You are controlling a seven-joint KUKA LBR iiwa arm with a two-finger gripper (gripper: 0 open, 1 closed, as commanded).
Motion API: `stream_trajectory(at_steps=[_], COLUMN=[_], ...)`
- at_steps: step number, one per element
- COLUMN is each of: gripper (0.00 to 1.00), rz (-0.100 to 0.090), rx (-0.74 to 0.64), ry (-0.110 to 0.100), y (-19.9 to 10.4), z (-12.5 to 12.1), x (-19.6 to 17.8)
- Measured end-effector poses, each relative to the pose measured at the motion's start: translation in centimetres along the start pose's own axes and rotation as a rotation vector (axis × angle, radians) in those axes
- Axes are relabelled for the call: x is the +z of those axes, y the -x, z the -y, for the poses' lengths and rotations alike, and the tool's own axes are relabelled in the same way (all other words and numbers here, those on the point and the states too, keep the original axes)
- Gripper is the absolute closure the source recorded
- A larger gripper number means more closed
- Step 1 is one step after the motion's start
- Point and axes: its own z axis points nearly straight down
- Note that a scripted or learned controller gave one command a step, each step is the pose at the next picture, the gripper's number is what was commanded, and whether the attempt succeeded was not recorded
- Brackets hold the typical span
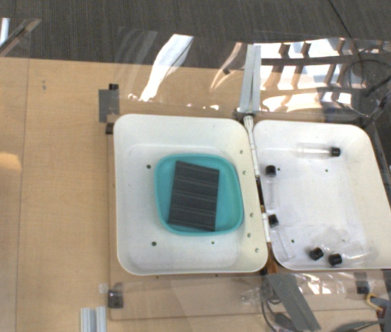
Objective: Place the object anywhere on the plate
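Two shallow white bins are seen side by side on the light wooden table (43,185), the left bin (133,185) and the right bin (361,185) touching along a central seam. In the middle of the left bin a teal plate (164,185) with rounded corners is set, and on it a dark grey ribbed rectangular block (194,196) is laid flat, slightly tilted so that its long sides lean a little to the right at the top. The block is contained within the plate's rim, closer to the plate's right side than its left, with teal visible all round. In the right bin a clear tube with a black cap (317,151) is seen near the far edge, and several small black pieces (324,256) are scattered near the front edge, with two more by the seam. Clear plastic sheeting (181,81) and a metal frame (333,50) are placed beyond the bins toward the table's far edge. The state of the tool cannot be told from this view.
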Motion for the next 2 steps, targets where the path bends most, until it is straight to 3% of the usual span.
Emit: stream_trajectory(at_steps=[1, 2], gripper=[0.00, 0.00], rz=[-0.001, -0.001], rx=[0.223, 0.361], ry=[-0.001, -0.002], y=[0.02, 0.02], z=[-0.01, 0.00], x=[-4.24, -4.23])
